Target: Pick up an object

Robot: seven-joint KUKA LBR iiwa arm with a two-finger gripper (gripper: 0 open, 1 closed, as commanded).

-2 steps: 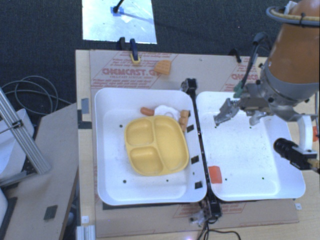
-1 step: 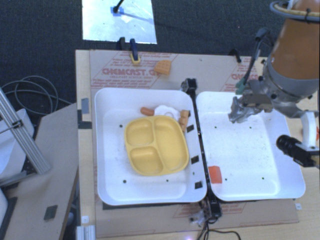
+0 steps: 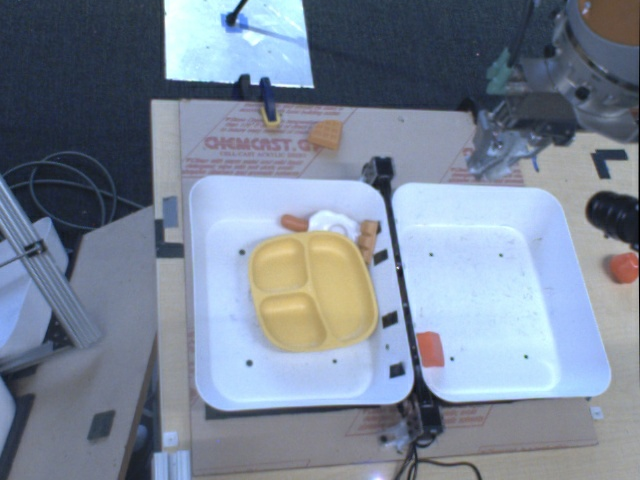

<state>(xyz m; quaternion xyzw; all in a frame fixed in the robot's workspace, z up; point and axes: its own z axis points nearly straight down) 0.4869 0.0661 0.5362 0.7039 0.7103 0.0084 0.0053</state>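
A yellow divided plate (image 3: pixel 311 290) lies in the left bin (image 3: pixel 215 288). Behind it sit a small orange sausage-shaped piece (image 3: pixel 294 223), a white object (image 3: pixel 333 223) and a tan block (image 3: pixel 368 236) near the bin's right wall. An orange-red block (image 3: pixel 430 348) rests at the front left of the right bin (image 3: pixel 560 268). My gripper (image 3: pixel 497 153) hangs above the bench just behind the right bin's back rim, far from all these things. Nothing shows between its fingers.
A tan waffle-like piece (image 3: pixel 325 134) lies on the bench behind the left bin, near a yellow and blue clamp (image 3: pixel 268 103). A small orange object (image 3: pixel 623 267) sits on the bench right of the right bin. A metal sheet (image 3: pixel 237 28) lies on the floor beyond.
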